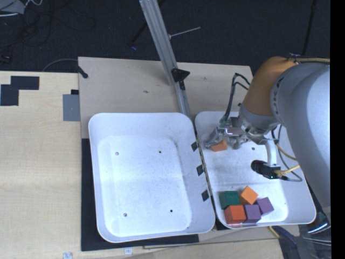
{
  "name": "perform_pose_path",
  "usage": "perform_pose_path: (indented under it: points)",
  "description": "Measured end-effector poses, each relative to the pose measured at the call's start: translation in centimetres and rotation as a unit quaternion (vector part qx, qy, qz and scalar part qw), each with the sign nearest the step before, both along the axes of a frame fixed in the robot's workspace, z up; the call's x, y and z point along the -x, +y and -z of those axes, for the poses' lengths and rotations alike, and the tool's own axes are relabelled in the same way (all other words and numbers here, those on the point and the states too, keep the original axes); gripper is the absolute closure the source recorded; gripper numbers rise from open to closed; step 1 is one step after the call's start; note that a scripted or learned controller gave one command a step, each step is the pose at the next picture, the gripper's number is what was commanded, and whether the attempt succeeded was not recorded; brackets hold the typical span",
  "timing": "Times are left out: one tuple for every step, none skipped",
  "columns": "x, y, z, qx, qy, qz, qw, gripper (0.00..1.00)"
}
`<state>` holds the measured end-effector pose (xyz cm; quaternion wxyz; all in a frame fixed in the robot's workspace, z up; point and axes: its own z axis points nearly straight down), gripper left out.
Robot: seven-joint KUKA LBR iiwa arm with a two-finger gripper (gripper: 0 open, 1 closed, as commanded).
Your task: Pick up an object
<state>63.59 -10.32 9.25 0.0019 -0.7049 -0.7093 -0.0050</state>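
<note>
Orange block [219, 145] sits near the left wall of the right bin [291, 198], just below the jaws [226, 135]; we cannot tell its long axis, nor whether the jaws are apart or together. Largest, we see the pale surface [38, 166] against a dark floor, then the left bin [143, 177], the grey arm [302, 112], and five small blocks [245, 205] clustered in the right bin's near corner.

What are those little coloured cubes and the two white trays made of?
The small coloured cubes, green, orange, purple and red-orange, look like painted wood or foam: matte faces, no shine, soft edges; which one is unclear. The two shallow white bins seem moulded plastic: smooth, rounded corners, slightly glossy, thin rims.
</note>
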Motion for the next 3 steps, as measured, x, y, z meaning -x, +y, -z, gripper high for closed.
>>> perform_pose_path:
  points:
    - [0.2,0.2,-1.0,0.0002,0.003,-0.005,1.0000,1.00]
    - [0.6,6.9,-10.3,0.0036,0.000,0.000,1.0000,1.00]
    - [-2.1,13.9,-13.6,0.0031,0.001,0.000,1.0000,1.00]
